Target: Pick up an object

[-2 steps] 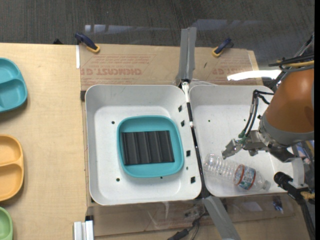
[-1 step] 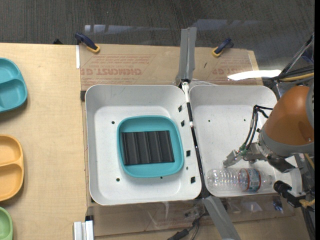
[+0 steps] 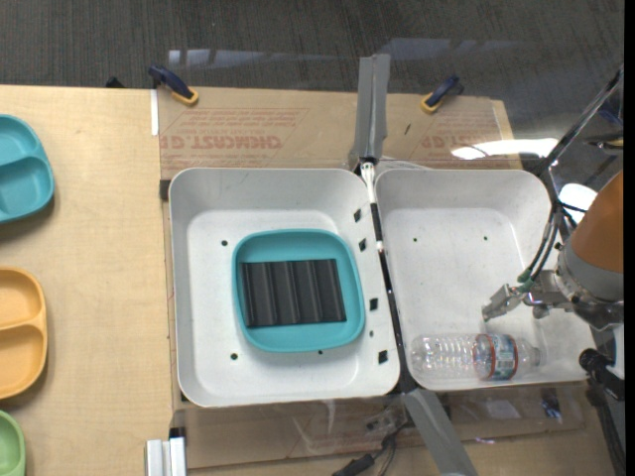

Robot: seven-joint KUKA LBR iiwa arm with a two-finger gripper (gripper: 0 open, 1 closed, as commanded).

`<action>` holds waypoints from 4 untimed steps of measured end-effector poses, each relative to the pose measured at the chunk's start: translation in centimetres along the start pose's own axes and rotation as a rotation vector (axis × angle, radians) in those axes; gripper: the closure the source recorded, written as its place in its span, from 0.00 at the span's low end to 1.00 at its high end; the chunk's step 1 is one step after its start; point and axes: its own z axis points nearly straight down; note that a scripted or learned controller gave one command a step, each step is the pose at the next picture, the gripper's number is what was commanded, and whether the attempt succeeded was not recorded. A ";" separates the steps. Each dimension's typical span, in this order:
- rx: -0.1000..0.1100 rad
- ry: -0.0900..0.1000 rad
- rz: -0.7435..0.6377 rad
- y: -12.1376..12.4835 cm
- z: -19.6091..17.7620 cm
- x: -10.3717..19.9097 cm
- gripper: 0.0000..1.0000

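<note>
Down at the gripper first: the metal fingers poke out toward the left over the right bin, and from this angle it is impossible to tell how far apart they stand. Nothing sits between them; they hang above bare white floor.

Just below and a little left of those tips lies the plastic bottle, clear, flat on its side against the bin's near wall. Its long axis runs left to right, almost parallel to that wall. The end with the blue-and-red label points right, toward the arm; the ribbed, bare end points left, toward the divider between the bins. Which end carries the cap is too blurred to call. Bottle and fingers are near but apart.

Back along the wrist, cables loop up from the gripper to the orange band at the frame's right edge.

Over in the left bin sits a teal tray with a dark ribbed insert (squarely in the middle). Out on the wooden bench, far left, teal and orange divided plates sit at the edge.
</note>
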 end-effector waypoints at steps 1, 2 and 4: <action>0.002 0.010 -0.115 -0.5 0.8 -2.5 0.00; 0.002 0.009 -0.116 -0.5 0.8 -2.5 0.00; 0.002 0.001 0.089 0.3 0.9 1.7 1.00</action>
